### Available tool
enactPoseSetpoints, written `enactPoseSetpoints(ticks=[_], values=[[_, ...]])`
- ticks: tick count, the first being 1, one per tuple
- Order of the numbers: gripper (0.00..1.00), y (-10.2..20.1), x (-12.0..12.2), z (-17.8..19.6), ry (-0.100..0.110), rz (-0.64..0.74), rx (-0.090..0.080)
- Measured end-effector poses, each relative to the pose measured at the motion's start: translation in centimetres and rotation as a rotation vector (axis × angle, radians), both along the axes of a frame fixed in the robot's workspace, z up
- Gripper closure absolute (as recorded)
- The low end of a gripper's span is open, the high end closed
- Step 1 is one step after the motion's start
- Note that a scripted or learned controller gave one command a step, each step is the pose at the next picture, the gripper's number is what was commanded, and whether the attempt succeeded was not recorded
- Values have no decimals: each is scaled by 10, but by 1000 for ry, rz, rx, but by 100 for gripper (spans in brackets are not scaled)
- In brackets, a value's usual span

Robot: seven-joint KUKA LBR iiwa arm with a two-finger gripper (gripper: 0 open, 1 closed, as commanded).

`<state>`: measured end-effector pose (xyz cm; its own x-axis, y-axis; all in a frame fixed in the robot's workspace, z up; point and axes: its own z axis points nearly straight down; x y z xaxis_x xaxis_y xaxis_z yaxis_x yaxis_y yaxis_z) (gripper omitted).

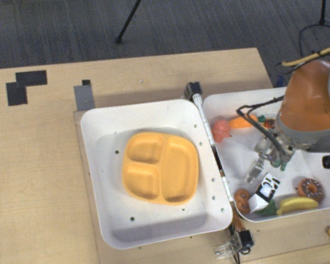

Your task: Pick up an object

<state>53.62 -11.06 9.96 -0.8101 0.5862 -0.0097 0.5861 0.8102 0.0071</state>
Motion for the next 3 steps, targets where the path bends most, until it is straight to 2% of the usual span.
enactPoseSetpoints(ticks=[1,2,3], values=[[0,21,-24,-11,-3,-180,-2],[100,23,-22,0,-4,-178,2],[0,23,-23,0,-4,-178,2]])
